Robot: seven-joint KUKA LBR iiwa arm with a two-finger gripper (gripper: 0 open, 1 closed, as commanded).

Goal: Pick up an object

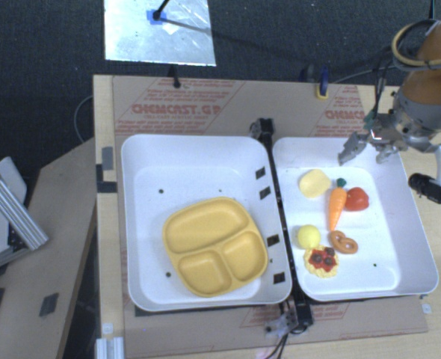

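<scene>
Likely the tool (pixel 367 149), spread and holding nothing, risked nudging the tightly clustered carrot (pixel 335 207) and tomato (pixel 356 198) apart

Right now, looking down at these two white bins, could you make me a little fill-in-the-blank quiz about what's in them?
1. The yellow three-compartment plastic tray lies in the ____ bin.
2. The orange toy carrot lies between the pale yellow round toy and the ____ toy tomato.
3. The robot's hand hovers over the right white bin's ____ edge.

Missing words: left; red; far
</scene>
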